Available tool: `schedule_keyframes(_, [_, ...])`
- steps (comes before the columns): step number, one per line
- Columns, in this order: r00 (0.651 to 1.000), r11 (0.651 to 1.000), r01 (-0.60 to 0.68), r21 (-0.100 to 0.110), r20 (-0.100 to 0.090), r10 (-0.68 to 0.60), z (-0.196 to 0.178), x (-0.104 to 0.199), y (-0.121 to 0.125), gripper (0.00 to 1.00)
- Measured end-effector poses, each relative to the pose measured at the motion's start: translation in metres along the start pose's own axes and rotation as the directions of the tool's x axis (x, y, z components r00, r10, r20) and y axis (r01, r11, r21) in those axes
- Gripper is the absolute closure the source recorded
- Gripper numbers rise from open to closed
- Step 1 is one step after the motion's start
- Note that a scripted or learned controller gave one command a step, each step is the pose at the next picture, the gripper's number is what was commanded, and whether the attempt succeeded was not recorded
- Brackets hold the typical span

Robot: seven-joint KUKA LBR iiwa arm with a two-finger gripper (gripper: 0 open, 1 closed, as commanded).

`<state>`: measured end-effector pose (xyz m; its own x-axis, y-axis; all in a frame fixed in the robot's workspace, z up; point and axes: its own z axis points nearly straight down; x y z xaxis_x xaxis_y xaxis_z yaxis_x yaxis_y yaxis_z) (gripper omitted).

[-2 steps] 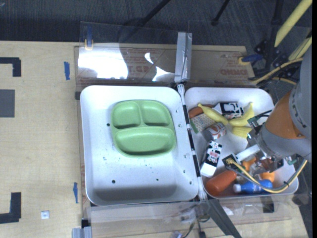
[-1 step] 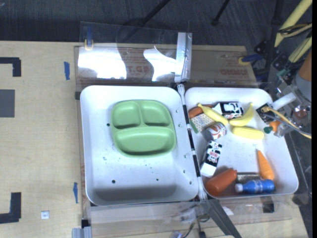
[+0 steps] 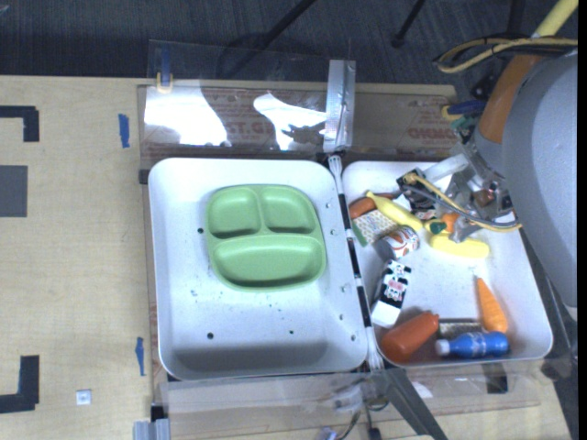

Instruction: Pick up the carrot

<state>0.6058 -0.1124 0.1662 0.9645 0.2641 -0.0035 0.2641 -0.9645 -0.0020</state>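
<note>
The carrot (image 3: 492, 306), a short orange cone, lies near the right wall of the right bin (image 3: 537, 273) with its tip pointing towards the back. My gripper (image 3: 447, 207) hangs over the back of that bin, above a cluster of toy food. It is well behind the carrot and apart from it. The grey arm (image 3: 548, 145) with its orange band comes in from the right and hides the bin's back right corner.
Under the gripper lie a banana (image 3: 394, 211), a yellow piece (image 3: 459, 247) and a small can (image 3: 400, 241). A black-and-white item (image 3: 393, 289), a red-orange piece (image 3: 410, 333) and a blue bottle (image 3: 473, 345) lie at the front. The left bin (image 3: 183, 319) holds a green divided plate (image 3: 266, 235).
</note>
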Motion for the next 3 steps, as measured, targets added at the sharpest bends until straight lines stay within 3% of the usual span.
schedule_keyframes(1, [1.0,1.0,0.0,0.001,0.0,0.0,0.0,0.0,0.0,0.0])
schedule_keyframes(2, [0.999,0.999,-0.047,0.002,0.001,0.047,0.037,-0.047,0.048,0.0])
schedule_keyframes(3, [0.974,0.974,0.227,-0.002,-0.003,-0.228,0.081,-0.058,0.055,0.0])
